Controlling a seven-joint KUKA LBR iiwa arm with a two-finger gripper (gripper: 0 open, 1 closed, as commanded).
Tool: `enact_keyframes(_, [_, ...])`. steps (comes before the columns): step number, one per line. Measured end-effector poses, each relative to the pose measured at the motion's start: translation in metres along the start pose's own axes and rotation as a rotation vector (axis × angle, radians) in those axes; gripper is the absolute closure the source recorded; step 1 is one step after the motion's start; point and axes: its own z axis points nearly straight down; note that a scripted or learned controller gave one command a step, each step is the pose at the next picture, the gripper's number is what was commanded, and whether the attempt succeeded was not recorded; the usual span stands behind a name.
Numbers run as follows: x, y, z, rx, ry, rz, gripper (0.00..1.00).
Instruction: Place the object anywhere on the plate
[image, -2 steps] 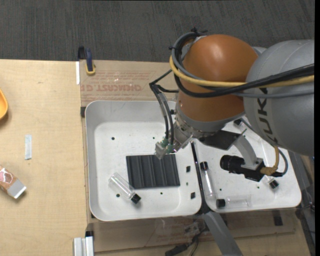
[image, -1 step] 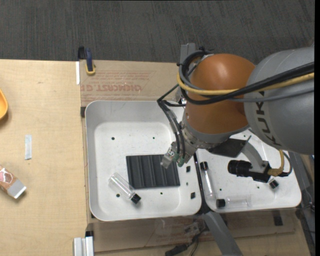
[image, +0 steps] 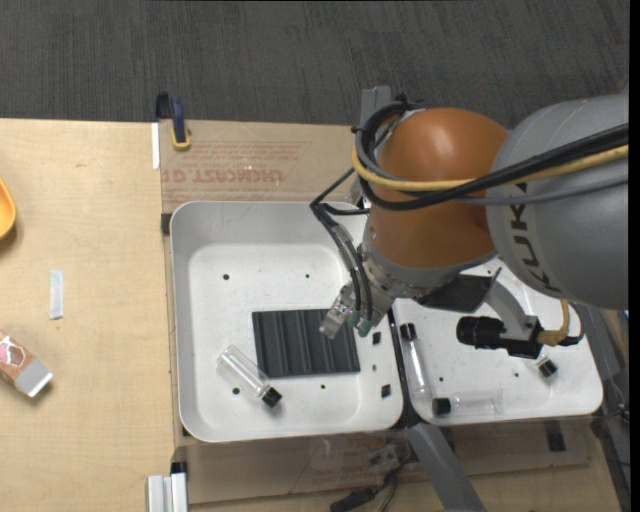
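A black ridged plate (image: 300, 345) lies flat in the left bin (image: 200, 300), toward its front right. My gripper (image: 345, 318) hangs over the plate's upper right corner, under the orange wrist band. Something small, pale and shiny with a touch of green shows at the gripper's tip, but I cannot tell whether it is a held object. A clear tube with a black cap (image: 247, 376) lies on the bin floor just left of the plate's front corner.
The right bin (image: 520, 400) holds a clear tube (image: 413, 362) near its left wall, another clear piece (image: 467, 405) at the front and a small black bit (image: 547, 368). The bulky arm covers much of that bin. Loose items lie on the wooden bench (image: 90, 300) at the left.
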Motion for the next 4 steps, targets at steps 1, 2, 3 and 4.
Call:
enact_keyframes(1, [0.035,0.043,-0.011,-0.003,-0.002,-0.408,1.00])
enact_keyframes(2, [0.036,0.044,0.047,-0.001,0.000,-0.477,1.00])
enact_keyframes(3, [0.035,0.044,0.038,-0.001,0.000,-0.472,1.00])
enact_keyframes(4, [0.033,0.044,0.030,-0.002,-0.001,-0.467,1.00])
